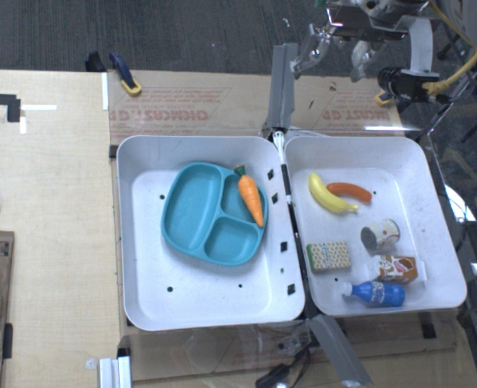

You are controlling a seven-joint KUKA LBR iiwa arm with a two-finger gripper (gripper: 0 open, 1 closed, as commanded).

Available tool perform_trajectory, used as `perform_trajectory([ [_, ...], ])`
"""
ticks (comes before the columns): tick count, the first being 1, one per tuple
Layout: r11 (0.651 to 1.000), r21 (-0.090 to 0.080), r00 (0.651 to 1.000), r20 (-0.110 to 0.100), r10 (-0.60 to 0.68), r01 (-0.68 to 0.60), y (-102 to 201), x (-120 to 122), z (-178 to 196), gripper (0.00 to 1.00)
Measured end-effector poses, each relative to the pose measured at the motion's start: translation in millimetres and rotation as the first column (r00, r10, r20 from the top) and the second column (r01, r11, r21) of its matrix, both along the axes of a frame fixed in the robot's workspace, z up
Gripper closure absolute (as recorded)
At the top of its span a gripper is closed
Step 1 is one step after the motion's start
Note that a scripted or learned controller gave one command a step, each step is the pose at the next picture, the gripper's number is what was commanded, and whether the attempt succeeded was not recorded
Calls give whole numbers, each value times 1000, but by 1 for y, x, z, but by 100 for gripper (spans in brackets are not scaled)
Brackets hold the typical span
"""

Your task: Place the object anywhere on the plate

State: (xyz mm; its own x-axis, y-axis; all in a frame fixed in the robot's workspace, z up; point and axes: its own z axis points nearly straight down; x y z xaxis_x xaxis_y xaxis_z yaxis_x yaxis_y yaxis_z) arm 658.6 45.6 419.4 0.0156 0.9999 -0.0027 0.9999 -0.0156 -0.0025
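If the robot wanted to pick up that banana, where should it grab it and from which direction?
Probably at the middle of the banana, coming straight down from above. It lies flat in the right bin, curved, running diagonally. Fingers should close across its narrow width, not along its length. The sausage lies against its upper right side, so the finger on that side has little room.
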Motion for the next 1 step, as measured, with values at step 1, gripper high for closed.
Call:
perform_trajectory([
  [1, 1000, 0, 1000, 0, 0, 0, 0, 0, 0, 0],
])
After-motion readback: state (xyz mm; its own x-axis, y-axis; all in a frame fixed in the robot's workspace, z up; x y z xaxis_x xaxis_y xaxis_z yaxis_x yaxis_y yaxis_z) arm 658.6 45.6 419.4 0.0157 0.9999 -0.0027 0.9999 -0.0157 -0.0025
